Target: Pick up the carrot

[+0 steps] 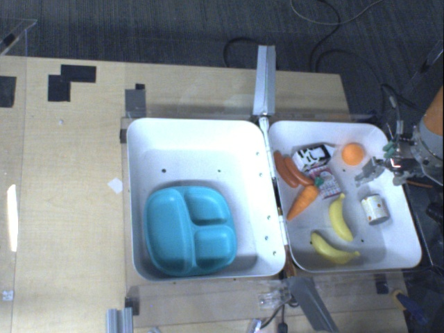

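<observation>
The carrot (303, 201) lay in the right bin (395, 255), close to that bin's left wall, about halfway down. It was tilted, with the thick end up and to the right and the thin tip down and to the left. Its thick end touched a small striped packet (327, 184). Just above the carrot lay a red sausage (289, 170), slanted along the same wall, and its lower end was very near to the carrot's top.

The gripper (388, 165) stood over the right rim of the right bin, in the upper part of it, well apart from the carrot. It was seen from the side, and the wrist and cables hid much of it. Whether the fingers were wide or narrow could not be told from this view, and nothing was seen between them. The orange band of the arm (433, 120) showed at the right edge.

Other things were in the same bin. An orange ball (353, 154) lay near the upper wall, and beside it, on its left, a black and white packet (311, 156). A small metal can (374, 209) lay on its side under the gripper. Two bananas were in the lower part: one banana (338, 219) nearly upright, right of the carrot, and the second banana (333, 248) below it near the front wall.

The left bin (173, 144) held a blue divided tray (189, 229) in its lower part. Both bins stood on the wooden bench (62, 207).
</observation>
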Controlling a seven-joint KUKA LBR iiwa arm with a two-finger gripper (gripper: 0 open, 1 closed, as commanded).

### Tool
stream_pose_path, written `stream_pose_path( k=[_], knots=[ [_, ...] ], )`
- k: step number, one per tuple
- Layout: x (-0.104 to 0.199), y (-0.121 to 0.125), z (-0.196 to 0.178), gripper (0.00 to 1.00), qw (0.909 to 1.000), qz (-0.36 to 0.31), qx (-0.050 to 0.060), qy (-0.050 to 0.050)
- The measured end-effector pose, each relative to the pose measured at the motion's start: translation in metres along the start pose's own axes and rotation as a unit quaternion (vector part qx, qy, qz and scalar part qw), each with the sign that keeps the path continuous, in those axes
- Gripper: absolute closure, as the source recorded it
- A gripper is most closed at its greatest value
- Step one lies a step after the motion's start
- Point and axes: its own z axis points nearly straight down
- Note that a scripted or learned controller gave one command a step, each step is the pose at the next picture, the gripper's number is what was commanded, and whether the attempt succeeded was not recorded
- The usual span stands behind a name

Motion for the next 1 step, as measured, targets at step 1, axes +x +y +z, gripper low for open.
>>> stream_pose_path(
  k=[1],
  knots=[
    [0.0,0.0,0.0,0.0,1.0,0.0,0.0,0.0]
  ],
)
